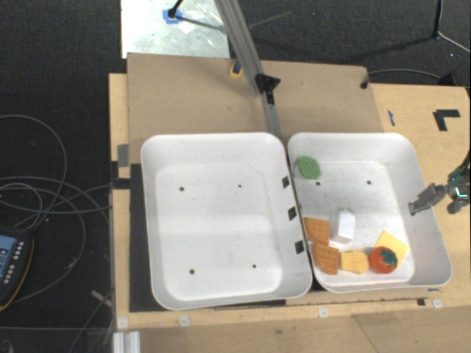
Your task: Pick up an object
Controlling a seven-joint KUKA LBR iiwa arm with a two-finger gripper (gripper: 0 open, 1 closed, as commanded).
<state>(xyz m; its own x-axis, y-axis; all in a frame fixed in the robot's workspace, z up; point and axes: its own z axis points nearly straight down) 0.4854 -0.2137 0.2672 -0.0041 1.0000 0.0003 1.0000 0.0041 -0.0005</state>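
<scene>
1. Nearest the camera: tomato (382,259), cheese (391,243) and crackers (327,258), clustered at the right bin's (430,267) front.
2. Gripper (434,197) hangs over that bin's right rim; jaws' state unreadable.
3. Best target, I'd judge: the green piece (307,168), alone at the back-left.

White bins (221,149); green disc (307,168); red tomato (383,259).

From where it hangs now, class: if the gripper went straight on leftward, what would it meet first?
Probably the white block in the right white bin. The gripper points left; its height is unclear.
</scene>
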